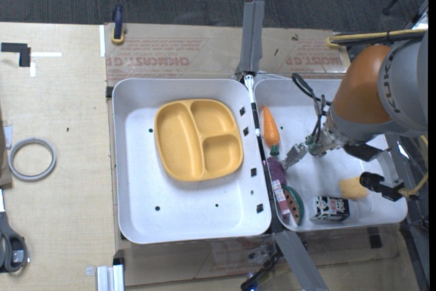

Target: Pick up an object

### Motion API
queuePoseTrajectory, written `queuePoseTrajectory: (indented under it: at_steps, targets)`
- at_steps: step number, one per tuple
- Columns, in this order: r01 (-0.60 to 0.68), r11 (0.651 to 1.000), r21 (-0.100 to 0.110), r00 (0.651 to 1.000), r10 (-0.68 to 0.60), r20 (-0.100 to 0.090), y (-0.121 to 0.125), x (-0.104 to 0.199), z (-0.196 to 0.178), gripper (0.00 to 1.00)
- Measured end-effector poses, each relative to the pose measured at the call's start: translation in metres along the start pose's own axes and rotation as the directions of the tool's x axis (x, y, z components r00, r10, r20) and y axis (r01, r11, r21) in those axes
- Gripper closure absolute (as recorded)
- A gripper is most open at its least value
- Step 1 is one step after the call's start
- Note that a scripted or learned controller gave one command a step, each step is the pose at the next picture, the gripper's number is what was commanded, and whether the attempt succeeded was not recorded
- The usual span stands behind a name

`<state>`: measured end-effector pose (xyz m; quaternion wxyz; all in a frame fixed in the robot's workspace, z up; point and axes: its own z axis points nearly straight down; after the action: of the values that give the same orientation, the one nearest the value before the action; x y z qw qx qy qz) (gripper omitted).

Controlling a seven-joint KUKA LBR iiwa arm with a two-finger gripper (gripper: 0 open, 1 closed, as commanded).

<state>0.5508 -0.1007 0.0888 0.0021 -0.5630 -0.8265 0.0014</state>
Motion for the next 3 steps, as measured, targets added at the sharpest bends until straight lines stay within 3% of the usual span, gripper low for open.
queuePoseTrajectory:
  at_steps: [1,2,3]
  targets:
    - [-0.293,0.956,-0.001,0.956,0.293,0.004,0.054,-0.021,-0.001,0.0]
    - [-0.294,0.956,-0.001,0.956,0.294,0.003,0.054,-0.021,-0.001,0.0]
    - [-0.266,0.964,0.0,0.964,0.266,0.002,0.102,-0.036,-0.001,0.0]
